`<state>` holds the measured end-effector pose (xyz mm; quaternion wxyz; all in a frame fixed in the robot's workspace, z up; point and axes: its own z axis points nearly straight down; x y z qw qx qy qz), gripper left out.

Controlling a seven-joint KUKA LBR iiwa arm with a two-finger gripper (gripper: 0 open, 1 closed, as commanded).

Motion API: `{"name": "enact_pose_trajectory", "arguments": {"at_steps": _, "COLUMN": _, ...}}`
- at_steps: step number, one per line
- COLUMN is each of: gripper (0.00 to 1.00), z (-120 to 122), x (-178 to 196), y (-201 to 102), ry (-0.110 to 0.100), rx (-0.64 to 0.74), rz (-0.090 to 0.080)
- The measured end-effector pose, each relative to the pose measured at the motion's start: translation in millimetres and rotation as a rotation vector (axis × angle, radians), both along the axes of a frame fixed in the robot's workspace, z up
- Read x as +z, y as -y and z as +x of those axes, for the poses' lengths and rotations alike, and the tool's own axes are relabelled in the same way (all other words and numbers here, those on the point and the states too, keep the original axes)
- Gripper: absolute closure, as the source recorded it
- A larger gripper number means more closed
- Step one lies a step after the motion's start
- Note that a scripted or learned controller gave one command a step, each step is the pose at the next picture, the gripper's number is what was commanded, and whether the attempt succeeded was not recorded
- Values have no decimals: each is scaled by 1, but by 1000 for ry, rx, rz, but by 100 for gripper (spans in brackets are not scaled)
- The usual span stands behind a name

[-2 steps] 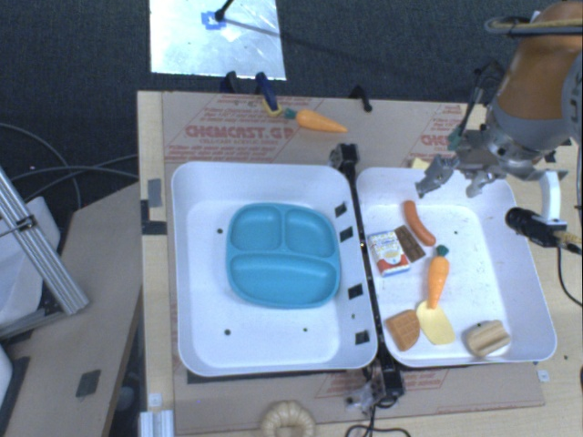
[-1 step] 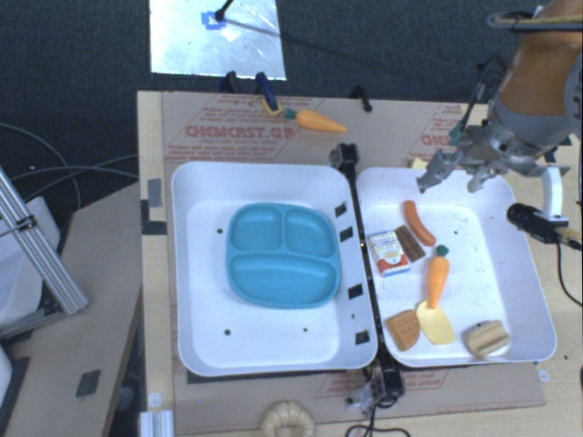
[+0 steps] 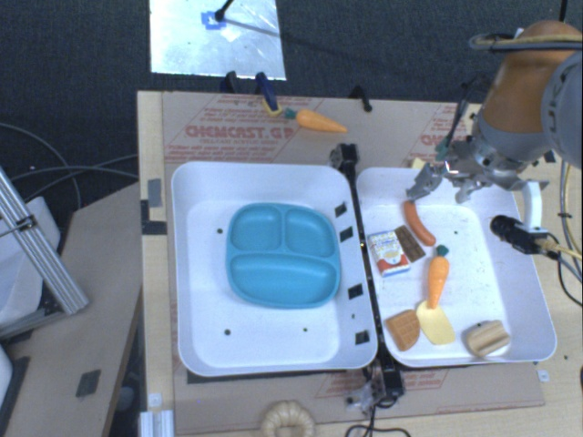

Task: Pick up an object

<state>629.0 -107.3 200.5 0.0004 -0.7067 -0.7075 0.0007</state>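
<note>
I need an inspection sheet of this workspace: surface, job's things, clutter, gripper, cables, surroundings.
Surface: bench board bearing left bin and right bin.
Job's things: in right bin, sausage, carton, carrot, cheese wedge, cracker, bread roll.
Clutter: blue divided plate in left bin; second carrot on the board.
Gripper: gripper above right bin's far end, holding nothing.
Cables: black cables at left.
Surroundings: dark carpet, shiny sheet.
</note>
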Motion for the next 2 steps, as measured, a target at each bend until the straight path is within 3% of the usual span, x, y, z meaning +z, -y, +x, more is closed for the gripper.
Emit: {"name": "enact_pose_trajectory", "arguments": {"at_steps": 2, "gripper": 0, "z": 7, "x": -112, "y": -1, "ry": 1, "rx": -1, "rz": 0}}
